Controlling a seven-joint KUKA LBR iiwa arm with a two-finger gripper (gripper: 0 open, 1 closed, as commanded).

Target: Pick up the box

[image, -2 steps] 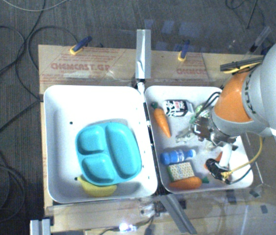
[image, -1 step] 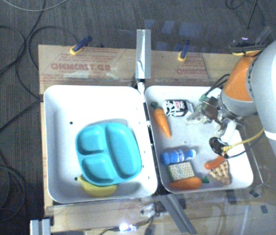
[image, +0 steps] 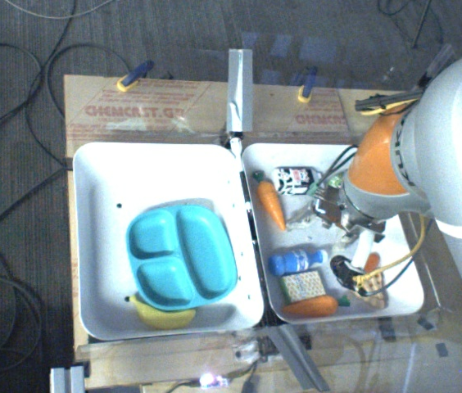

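The box [image: 303,285] is small and flat with a pale speckled top. It lies near the front of the right bin [image: 411,301], between a blue bottle [image: 294,262] and an orange carrot [image: 310,306]. My gripper [image: 328,203] hangs over the middle of the right bin, up and to the right of the box and apart from it. The wrist and orange band cover much of it. Nothing shows between it and the box.
A second carrot [image: 273,205] and a black-and-white carton [image: 293,179] lie at the back of the right bin. A small red thing [image: 372,262] sits by the wrist. The left bin [image: 100,187] holds a blue divided plate [image: 183,255] over a yellow banana [image: 164,316].
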